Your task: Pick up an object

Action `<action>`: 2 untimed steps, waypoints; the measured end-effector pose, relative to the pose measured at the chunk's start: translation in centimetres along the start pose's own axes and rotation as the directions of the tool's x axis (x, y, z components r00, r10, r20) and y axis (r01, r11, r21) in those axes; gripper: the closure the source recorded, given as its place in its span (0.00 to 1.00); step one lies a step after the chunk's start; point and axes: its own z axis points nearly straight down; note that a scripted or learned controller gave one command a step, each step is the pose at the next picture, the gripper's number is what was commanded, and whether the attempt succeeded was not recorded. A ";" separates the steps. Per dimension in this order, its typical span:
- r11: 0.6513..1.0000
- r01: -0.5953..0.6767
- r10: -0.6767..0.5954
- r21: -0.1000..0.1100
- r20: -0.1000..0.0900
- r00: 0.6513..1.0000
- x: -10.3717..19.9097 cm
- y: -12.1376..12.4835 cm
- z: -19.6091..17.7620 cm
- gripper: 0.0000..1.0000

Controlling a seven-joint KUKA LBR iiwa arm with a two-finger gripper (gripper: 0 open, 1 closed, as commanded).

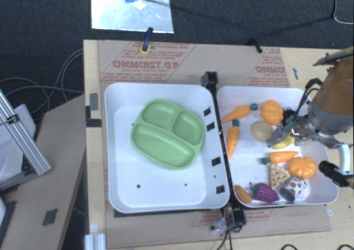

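Cardboard-topped bench, left bin (119, 133) holding green tray (167, 133), gripper (283, 134) among crowded right-bin toys near yellow banana (285, 143), grip unclear

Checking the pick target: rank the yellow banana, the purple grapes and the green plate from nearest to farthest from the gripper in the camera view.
1. Yellow banana, right bin, right at the gripper.
2. Purple grapes, right bin's near edge, below the gripper in the view.
3. Green plate, left bin, across the divider.

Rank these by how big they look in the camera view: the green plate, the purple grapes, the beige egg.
1. Green plate, clearly the largest.
2. Beige egg and purple grapes: they look similar in size, so I cannot rank them.
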 end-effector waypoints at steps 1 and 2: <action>1.000 0.000 0.000 0.000 0.000 1.000 0.1 0.0 4.9 0.00; 1.000 0.000 0.000 -0.006 0.002 1.000 0.0 0.2 3.6 1.00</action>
